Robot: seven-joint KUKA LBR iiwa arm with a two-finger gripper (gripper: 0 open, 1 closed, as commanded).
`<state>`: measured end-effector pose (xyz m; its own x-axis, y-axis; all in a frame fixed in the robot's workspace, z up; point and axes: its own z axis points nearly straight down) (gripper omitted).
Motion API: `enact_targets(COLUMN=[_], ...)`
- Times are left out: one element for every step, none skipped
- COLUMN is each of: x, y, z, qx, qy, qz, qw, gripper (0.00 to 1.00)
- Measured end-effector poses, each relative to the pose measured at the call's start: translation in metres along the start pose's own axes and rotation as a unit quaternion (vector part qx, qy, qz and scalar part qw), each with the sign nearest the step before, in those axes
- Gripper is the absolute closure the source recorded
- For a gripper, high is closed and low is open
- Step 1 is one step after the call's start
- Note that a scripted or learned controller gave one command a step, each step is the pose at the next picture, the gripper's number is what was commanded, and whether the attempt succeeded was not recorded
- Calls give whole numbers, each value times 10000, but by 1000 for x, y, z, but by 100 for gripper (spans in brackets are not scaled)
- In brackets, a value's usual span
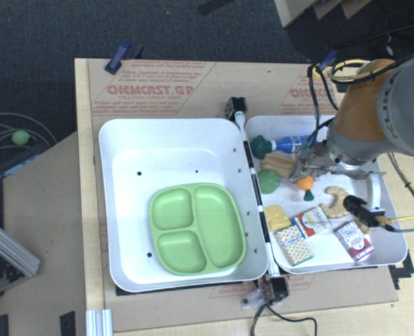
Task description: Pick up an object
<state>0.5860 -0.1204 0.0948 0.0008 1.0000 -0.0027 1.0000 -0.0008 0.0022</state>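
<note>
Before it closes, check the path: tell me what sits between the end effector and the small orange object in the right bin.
Nothing visible. The end effector is low in the right bin, with the small orange object just below it; the green ball lies beside it, left.

We find the most open room in the left bin, where the green divided plate takes the lower middle and leaves bare floor along the upper and left sides. The right bin is crowded: a blue bottle, green ball, small cartons and the arm above them leave us only narrow gaps.
</note>
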Motion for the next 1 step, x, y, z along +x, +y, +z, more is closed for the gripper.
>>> enact_targets(x=[61], y=[-33], z=[-133], qx=[-8], qy=[16], qz=[-15], qw=[10000], gripper=[100])
